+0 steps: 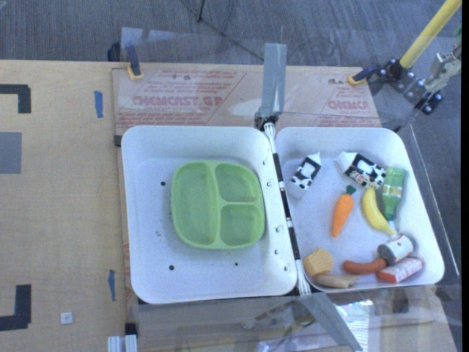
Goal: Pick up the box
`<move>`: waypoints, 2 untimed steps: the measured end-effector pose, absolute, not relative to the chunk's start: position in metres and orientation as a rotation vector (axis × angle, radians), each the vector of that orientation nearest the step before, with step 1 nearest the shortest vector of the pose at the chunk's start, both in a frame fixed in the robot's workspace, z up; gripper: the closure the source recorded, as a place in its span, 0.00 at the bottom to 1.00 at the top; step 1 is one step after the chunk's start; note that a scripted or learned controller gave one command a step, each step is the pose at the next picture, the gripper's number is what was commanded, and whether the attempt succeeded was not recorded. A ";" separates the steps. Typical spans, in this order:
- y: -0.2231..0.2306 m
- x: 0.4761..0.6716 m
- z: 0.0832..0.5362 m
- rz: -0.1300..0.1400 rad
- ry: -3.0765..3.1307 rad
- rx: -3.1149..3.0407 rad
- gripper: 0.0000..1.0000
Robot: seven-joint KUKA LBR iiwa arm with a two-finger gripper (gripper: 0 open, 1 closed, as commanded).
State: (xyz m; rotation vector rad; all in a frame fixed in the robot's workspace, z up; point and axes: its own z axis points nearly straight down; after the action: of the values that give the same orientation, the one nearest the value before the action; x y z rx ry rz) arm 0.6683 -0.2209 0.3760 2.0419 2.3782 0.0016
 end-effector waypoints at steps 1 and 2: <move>-0.219 0.670 0.388 0.003 2.377 2.032 1.00; -0.217 0.672 0.400 0.005 2.375 2.022 1.00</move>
State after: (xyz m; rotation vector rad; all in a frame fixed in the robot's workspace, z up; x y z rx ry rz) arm 0.6717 -0.2170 0.4001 2.0215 2.3746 0.0051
